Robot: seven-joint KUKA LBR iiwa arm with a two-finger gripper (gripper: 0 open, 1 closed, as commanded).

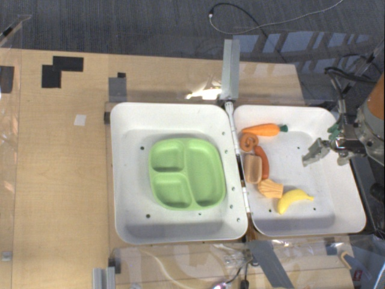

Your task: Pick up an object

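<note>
Starting nearest, the toy banana point(293, 200) and corn piece point(270, 189) lie low in the right bin point(349, 221); the hot dog point(255, 166) and carrot point(263, 130) lie farther back. Judging by this, the approach step is under way: the end effector point(317, 152) hovers apart from them, holding nothing, its opening unclear, and next needs to line up over one toy and descend.

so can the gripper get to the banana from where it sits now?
Probably yes. The gripper hangs over the right bin, with bare white floor between it and the banana. The banana lies apart from the bin walls; only a small yellow-orange toy crowds its left end.
</note>
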